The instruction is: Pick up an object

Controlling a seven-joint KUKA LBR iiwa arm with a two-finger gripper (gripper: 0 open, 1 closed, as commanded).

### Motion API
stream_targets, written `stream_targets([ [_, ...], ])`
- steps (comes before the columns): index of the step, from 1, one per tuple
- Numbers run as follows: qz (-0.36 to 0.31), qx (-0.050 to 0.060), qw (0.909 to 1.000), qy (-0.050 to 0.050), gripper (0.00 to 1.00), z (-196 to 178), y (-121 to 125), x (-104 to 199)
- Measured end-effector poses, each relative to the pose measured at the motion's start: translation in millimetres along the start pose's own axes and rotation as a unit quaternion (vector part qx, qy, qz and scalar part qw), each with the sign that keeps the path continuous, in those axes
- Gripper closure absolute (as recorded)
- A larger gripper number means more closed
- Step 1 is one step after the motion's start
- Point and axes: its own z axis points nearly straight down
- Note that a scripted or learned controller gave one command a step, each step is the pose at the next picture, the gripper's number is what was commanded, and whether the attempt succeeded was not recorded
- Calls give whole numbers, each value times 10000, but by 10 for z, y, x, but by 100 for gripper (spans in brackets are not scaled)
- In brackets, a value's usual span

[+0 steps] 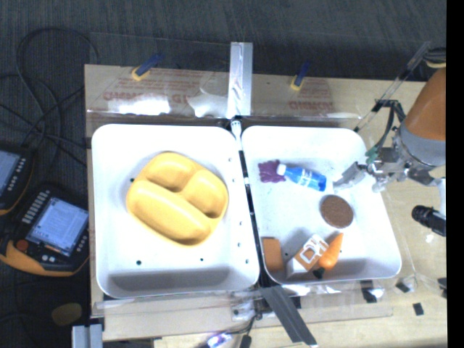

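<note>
- arm (428,114) comes in from the right, its orange band at the frame edge; grey wrist over the right rim of the right bin (377,216)
- gripper (362,171) sits at that bin's upper right corner, above the rim; whether it is open or closed i cannot tell, and nothing shows in its grasp
- right bin holds several small things; a blue bottle (304,177) lies on its side near the top, a purple piece (270,171) touching its left end
- brown disc (337,211) lies flat below the bottle, just beside the gripper's side of the bin
- along the bottom wall: an orange block (272,252) at the left, a white box (310,254) with brown marks, and a carrot (331,251) leaning against the box on its right
- left bin (116,194) holds one big yellow lump (176,196), roughly in the middle, well apart from the gripper
- handheld controller (51,227) lies off the bench at the far left, its screen lit
</note>
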Motion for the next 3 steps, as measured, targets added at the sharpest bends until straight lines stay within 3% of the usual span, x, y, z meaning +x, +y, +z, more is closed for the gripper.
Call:
stream_targets([
  [1, -128, -36, 9999, 43, 0, 886, -362, -9],
  [2, 265, -47, 9996, 52, 0, 934, -48, 62],
  [3, 252, -58, 9997, 41, 100, 856, -40, 68],
])
